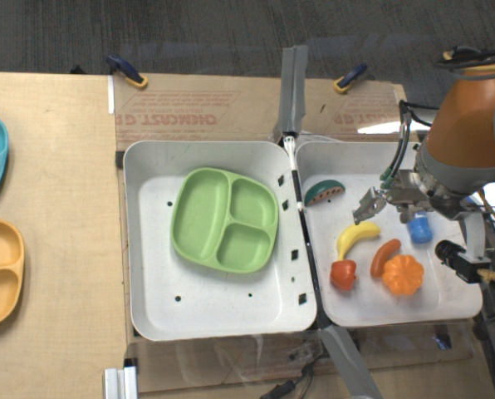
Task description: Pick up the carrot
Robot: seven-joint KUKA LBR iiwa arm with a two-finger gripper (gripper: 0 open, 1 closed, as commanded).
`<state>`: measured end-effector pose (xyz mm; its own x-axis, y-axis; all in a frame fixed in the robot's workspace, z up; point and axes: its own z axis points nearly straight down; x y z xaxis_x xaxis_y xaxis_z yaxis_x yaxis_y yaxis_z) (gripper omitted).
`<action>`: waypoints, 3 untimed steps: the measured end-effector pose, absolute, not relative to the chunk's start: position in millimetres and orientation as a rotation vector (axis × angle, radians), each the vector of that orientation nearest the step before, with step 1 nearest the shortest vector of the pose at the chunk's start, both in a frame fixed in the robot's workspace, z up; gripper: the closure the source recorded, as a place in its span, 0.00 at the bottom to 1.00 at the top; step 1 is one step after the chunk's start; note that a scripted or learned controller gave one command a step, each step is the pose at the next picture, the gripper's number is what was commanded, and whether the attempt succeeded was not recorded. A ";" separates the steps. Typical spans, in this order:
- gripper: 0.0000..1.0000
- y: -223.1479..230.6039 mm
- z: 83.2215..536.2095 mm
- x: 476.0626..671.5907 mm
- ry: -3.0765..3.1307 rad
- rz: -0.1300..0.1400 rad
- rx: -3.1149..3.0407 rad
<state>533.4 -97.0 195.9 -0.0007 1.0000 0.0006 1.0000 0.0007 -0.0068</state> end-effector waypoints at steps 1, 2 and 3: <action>0.00 -125.8 91.4 518.8 -2.591 0.001 -1.773; 0.00 -182.9 93.2 521.4 -2.921 -0.002 -1.160; 0.00 -97.9 91.8 578.9 -2.976 -0.001 -1.010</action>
<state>578.9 -97.9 91.8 -0.7934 0.6087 -0.0011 0.6087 0.7934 0.0012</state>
